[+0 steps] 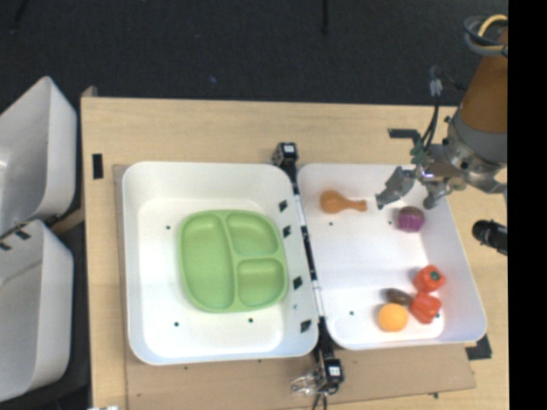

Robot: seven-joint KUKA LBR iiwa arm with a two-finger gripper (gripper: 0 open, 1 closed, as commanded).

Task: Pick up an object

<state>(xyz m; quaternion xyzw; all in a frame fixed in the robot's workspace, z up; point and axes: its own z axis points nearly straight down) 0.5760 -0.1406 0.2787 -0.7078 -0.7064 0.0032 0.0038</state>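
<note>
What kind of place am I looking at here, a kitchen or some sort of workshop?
Most likely a robotics lab bench, not a kitchen. A robot arm reaches over two white bins on a wooden bench. One bin holds a green divided plate, the other toy foods such as a drumstick.

A pale wooden surface (pixel 197 131) stands on a dark, speckled floor (pixel 214 32). Two white moulded containers (pixel 30 229) sit just beside its left edge. Thin dark cables cross the floor above.
</note>
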